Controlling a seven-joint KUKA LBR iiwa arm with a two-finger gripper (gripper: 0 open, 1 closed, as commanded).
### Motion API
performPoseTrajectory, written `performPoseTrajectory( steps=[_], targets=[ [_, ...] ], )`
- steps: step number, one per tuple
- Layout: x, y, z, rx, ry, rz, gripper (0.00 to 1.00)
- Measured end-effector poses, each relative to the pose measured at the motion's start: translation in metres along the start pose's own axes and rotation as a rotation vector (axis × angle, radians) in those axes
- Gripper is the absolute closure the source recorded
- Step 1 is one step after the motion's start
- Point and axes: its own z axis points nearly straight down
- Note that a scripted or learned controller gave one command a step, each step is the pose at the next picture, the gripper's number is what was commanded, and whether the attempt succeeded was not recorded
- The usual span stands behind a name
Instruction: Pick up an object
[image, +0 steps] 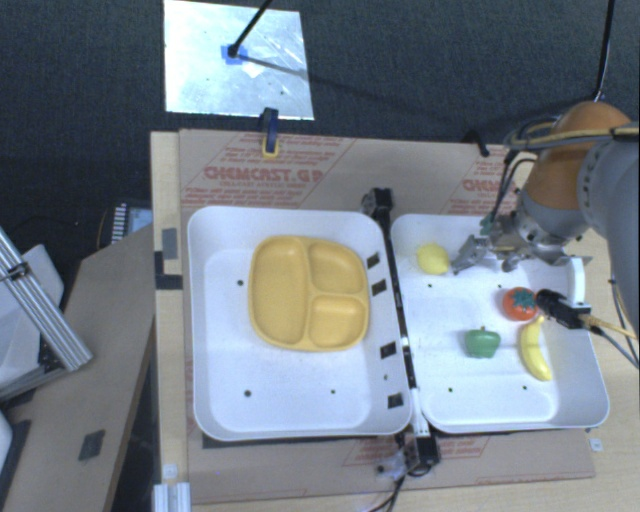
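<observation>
Now the gripper (484, 252) is hovering with fingers spread and holding nothing, just right of the lemon (432, 259) in the right bin (500, 405). From the lemon, the tomato (518, 303), green pepper (482, 342) and banana (534, 351) are lying farther right and nearer the camera.

The bench (170, 300) bears brown cardboard (300, 165); two white bins (220, 400) lie on it.
</observation>
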Motion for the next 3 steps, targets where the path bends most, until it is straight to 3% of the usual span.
performPoseTrajectory(
  steps=[1, 3],
  targets=[
    [0.000, 0.002, -0.014, -0.008, -0.002, -0.001, 1.00],
    [0.005, 0.001, -0.135, -0.011, -0.002, -0.001, 1.00]
  ],
)
